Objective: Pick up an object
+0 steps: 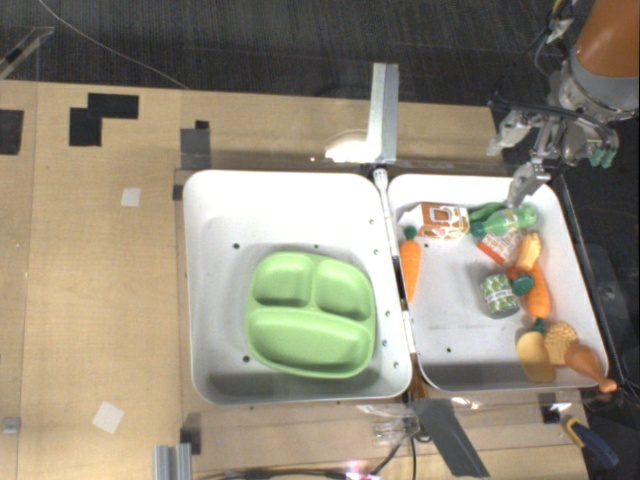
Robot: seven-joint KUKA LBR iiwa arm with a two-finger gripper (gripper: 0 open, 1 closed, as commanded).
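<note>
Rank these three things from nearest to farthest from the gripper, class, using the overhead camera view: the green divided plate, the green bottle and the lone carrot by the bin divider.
1. Green bottle, right bin's far side, just below the gripper.
2. Lone carrot, right bin's left edge, beside the divider.
3. Green divided plate, in the left bin.

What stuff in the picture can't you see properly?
- Gripper in the camera view: too small and blurry to tell how its fingers stand.
- Green bottle: the gripper overlaps its top end.
- Small box: label too small to read.
- Arm: cut off by the top right corner.
</note>
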